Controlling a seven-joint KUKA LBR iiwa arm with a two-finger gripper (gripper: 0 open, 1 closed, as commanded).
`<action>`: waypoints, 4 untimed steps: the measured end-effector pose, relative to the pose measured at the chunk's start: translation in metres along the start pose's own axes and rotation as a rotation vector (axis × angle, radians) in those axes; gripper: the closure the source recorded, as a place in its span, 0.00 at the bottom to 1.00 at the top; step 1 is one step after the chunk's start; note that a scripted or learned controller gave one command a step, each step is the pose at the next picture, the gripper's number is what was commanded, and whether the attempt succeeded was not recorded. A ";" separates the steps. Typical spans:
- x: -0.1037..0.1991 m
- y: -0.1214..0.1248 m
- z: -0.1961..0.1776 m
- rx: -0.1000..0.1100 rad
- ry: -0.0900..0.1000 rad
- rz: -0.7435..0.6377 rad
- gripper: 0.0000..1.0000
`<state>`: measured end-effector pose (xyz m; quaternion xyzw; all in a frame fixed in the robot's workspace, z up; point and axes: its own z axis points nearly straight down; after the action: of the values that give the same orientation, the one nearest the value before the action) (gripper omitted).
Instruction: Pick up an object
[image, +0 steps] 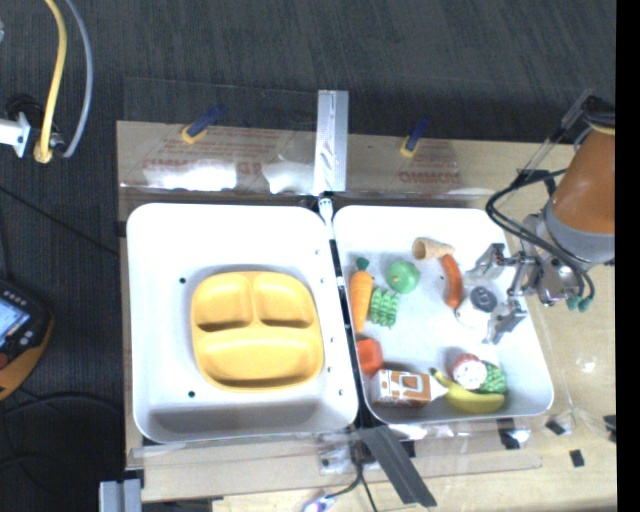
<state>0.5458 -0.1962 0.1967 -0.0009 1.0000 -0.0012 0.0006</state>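
The gripper (497, 296) hangs over the right side of the right bin (535, 345). Its two fingers are spread apart and hold nothing.

The closest toy is the red chili pepper (453, 279), lying just to the gripper's left, with a small croissant (432, 247) touching its top end. The pepper looks light, hard and smooth, so it may slip. I think the best place to pinch it is across its thin middle.

There is bare white floor around the pepper and under the gripper, so there is room to come down. The bin's right wall is close behind the gripper. The banana (468, 397) and the strawberry (467, 372) sit crowded together in the near corner, which looks harder.

The yellow tray (257, 328) lies in the left bin (160, 240).
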 end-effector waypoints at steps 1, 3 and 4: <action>-0.053 0.006 0.107 0.004 -0.013 -0.082 0.00; -0.055 0.007 0.095 0.008 -0.015 -0.084 0.00; -0.078 0.019 0.107 0.000 -0.005 0.031 0.00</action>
<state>0.6242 -0.1776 0.0893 0.0147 0.9999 -0.0012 0.0032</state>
